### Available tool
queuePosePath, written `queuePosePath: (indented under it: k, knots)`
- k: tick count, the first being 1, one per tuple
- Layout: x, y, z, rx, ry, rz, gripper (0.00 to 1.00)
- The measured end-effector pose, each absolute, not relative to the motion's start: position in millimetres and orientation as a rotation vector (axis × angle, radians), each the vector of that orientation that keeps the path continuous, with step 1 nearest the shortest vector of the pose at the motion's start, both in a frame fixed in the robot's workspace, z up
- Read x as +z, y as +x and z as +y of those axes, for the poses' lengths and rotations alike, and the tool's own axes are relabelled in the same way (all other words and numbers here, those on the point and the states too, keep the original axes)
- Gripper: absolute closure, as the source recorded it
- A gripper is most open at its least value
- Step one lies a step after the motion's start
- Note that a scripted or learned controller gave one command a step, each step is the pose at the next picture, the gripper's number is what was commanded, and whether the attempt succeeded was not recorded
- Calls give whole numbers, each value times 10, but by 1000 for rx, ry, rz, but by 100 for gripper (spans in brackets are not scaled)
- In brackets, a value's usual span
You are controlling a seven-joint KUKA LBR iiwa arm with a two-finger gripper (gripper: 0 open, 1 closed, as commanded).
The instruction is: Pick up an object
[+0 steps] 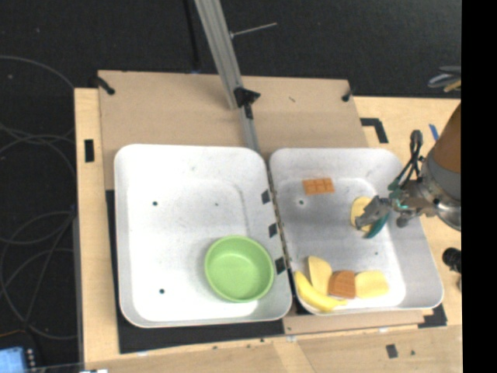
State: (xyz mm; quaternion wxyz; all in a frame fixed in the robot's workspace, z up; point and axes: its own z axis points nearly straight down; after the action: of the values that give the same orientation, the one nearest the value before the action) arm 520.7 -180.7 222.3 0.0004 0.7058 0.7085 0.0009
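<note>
Pincer (pixel 376 217): low in right bin (pixel 404 286), fingers apart, astride or just beside small yellow piece (pixel 360 208); true grip not confirmable from this slant. Yellow piece: touching pincer's left side, mid-bin, rounded, pale yellow, long axis not readable. Elsewhere in right bin: orange tile (pixel 318 186) to upper left; banana-like cluster (pixel 342 284) at lower edge. Left bin: green bowl (pixel 238 267).

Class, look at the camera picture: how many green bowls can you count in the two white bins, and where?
1. The green bowl sits in the left bin, near its front right corner, close to the divide with the right bin. None seems hidden.
</note>
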Motion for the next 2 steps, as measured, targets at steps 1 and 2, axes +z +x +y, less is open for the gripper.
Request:
queuePosePath:
  k: [1,2]
  knots:
    - [2224,5207,-1810,3,2218,2223,0]
    - [1690,5179,-1910,-1,2221,2220,0]
